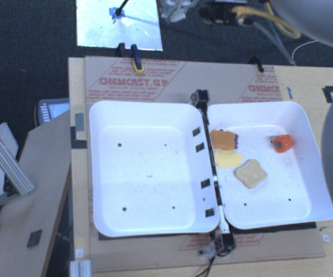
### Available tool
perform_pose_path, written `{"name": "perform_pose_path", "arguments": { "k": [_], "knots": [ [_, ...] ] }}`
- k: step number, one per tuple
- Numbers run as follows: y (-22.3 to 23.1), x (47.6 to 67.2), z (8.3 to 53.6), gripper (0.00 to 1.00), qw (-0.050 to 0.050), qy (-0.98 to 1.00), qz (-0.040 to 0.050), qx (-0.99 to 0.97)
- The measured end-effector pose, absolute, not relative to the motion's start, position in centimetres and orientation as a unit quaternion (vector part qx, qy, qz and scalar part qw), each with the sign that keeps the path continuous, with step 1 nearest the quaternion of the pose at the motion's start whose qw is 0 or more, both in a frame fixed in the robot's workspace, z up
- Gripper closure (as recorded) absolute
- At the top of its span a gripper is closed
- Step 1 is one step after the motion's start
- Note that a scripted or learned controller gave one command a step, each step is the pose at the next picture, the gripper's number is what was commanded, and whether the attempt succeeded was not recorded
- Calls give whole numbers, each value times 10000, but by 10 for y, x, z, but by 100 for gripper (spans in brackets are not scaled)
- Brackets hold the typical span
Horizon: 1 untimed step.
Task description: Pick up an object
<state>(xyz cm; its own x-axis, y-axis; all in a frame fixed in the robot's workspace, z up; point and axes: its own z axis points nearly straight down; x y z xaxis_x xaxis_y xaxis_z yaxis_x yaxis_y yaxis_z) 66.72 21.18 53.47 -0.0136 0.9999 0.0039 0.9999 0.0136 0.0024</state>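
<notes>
The right bin (305, 206) holds several small toy foods. An orange-brown piece with a purple edge (223, 139) lies near the bin's left wall. Just below it, touching it, is a flat yellow piece (228, 159). A tan toast slice (250, 173) rests beside the yellow piece, toward the bin's middle. Apart from these, a red-orange vegetable with a green stem (282, 143) sits at the right. My gripper (179, 0) hangs high beyond the far edge of the bench, well away from both bins, with nothing seen in it.
The left bin (97, 172) adjoins the right one along a clipped seam (208, 166). Both sit on a cardboard sheet (154, 82) held by clamps (136, 59). A shiny plate (119, 16) lies beyond it. An aluminium rail (4, 160) stands at the left, and grey arm links fill the right edge.
</notes>
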Motion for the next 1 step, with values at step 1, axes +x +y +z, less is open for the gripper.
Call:
{"name": "perform_pose_path", "arguments": {
  "k": [1],
  "knots": [
    [236, 668, 535, 100, 0, -7097, -15, -7045]
  ]
}}
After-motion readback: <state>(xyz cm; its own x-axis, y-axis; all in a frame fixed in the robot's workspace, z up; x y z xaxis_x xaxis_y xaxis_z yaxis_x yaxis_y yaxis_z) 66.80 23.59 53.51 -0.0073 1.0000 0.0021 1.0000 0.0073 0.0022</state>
